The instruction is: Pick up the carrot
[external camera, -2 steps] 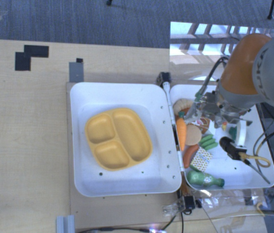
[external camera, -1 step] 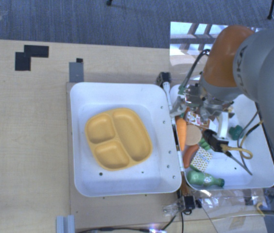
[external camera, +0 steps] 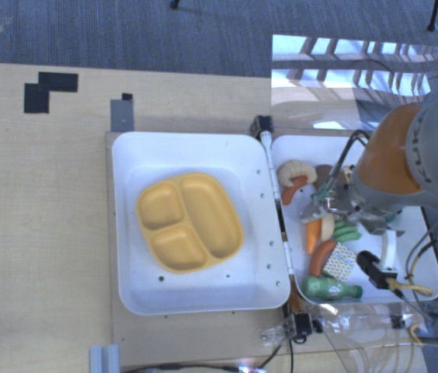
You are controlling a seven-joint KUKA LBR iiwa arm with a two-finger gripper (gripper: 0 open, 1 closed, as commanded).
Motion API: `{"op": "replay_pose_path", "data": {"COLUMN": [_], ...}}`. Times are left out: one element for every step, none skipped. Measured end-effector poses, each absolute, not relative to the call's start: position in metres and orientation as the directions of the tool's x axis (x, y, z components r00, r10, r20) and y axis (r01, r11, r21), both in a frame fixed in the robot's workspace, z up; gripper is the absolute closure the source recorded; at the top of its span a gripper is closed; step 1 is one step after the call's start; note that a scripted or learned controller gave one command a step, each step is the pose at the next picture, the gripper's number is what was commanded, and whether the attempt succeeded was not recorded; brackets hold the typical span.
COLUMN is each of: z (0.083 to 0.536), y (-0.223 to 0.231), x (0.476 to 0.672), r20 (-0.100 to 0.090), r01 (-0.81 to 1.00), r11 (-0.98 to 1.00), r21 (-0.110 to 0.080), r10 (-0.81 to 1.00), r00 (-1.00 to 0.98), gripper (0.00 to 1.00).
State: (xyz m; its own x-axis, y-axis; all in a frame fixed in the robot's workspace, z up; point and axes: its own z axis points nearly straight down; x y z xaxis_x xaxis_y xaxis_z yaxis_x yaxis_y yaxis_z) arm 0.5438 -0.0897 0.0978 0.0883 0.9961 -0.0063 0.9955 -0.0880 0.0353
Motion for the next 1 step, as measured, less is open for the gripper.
{"op": "replay_pose_path", "data": {"z": [0.1100], "y": [-0.0880], "x": [0.5472], "r20": [-0.008], "r01": [0.995], "r11": [-0.084], "r21": [0.045], "r10": [0.996], "r00": [0.084], "gripper": [1.00]}}
